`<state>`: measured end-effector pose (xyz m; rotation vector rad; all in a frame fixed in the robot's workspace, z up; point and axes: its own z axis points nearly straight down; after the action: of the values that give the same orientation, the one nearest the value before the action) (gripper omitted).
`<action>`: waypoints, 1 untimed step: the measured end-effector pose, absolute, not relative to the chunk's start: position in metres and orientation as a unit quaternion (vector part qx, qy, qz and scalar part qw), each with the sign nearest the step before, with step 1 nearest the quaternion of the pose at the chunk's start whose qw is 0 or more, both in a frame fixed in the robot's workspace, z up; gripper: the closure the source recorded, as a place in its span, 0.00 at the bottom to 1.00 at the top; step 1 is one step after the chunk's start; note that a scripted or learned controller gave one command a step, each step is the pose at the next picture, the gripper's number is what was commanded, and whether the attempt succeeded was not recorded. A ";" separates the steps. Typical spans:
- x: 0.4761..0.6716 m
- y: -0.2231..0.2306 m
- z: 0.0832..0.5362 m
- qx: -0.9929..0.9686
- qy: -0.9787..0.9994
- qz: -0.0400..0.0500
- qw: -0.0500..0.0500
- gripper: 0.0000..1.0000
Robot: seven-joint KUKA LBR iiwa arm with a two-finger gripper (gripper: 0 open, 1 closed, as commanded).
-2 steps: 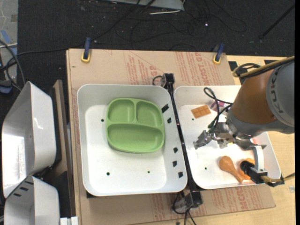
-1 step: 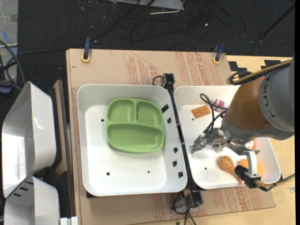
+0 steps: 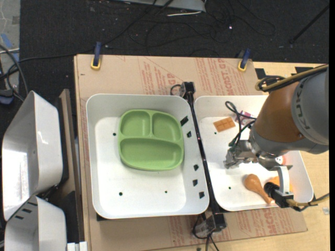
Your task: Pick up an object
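My gripper (image 3: 233, 159) hangs low over the middle of the right bin (image 3: 209, 140), below the grey arm with its orange band. A flat orange waffle-like piece (image 3: 223, 124) lies on the bin floor up and to the left of the gripper, apart from it. A tan, drumstick-shaped object (image 3: 254, 183) lies near the bin's front edge, to the right of and below the gripper. A thin dark wiry item with a purple bit (image 3: 236, 111) sits near the bin's back wall. Nothing shows under the gripper tip.
The left bin (image 3: 99, 140) holds a green divided plate (image 3: 151, 140) in its upper middle. A black divider strip (image 3: 198, 145) runs between the two bins. The arm covers the right bin's right side. Two white tubs (image 3: 29, 150) stand off the bench at far left.
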<state>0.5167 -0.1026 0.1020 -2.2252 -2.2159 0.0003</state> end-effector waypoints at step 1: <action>0.516 -0.096 0.145 -0.706 -0.708 -0.001 -0.001 1.00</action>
<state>0.5163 -0.0963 0.1455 -2.2195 -2.2256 -0.0018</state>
